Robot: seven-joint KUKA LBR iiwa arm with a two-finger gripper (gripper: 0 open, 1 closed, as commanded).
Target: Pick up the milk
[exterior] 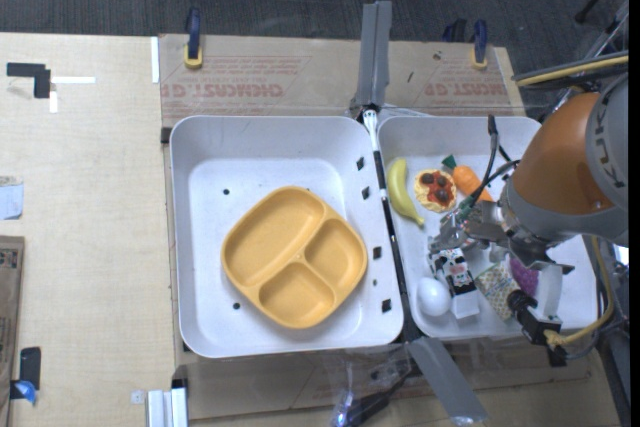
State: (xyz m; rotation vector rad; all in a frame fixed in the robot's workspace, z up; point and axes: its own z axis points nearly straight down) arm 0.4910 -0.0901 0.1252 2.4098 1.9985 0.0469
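Arm [570, 165] reaches in from right (orange band up top), gripper [455, 245] angled down-left, low.

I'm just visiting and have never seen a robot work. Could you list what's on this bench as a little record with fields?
left bin: holds a yellow divided plate
right bin: banana, small pizza, orange piece, white egg, black-and-white milk carton
arm: reaches in from the right, over the right bin
gripper: low, just above the milk carton
grip: cannot tell

Milk carton [459, 280] (white, black-patched) lies in the right bin [400, 215]
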